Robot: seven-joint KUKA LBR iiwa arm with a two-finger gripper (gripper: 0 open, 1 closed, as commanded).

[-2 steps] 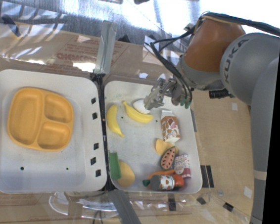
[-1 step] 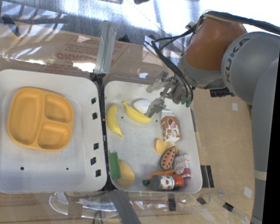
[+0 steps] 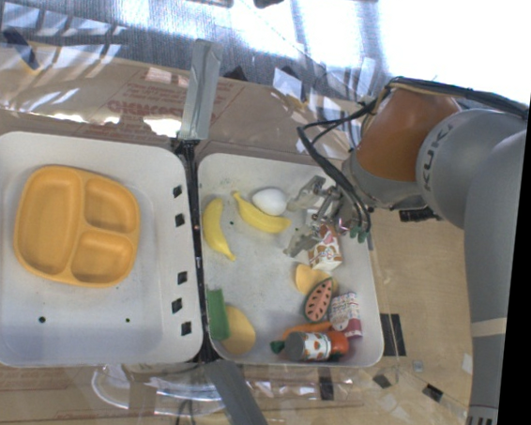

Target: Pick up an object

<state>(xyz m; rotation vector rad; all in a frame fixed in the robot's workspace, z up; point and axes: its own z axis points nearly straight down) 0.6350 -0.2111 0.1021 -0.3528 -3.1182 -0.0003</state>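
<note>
My gripper [image 3: 300,222] hangs low over the upper right part of the right bin [image 3: 269,264], open, with nothing between its fingers [image 3: 302,200]. A white egg [image 3: 269,199] and a yellow banana [image 3: 259,218] lie just to its left. A small red and white packet [image 3: 326,252] sits right beside its lower finger. Further left lies a second banana [image 3: 215,227]. Below the gripper are an orange wedge [image 3: 308,278], a watermelon slice [image 3: 319,299], a small can [image 3: 345,312], a carrot [image 3: 305,330] and a jar [image 3: 325,347].
A green piece [image 3: 218,312] and a yellow lemon-like fruit [image 3: 239,330] rest in the right bin's lower left corner. The left bin [image 3: 9,321] holds a yellow divided plate [image 3: 77,226]. The grey arm [image 3: 478,163] with its orange band [image 3: 401,136] comes in from the right.
</note>
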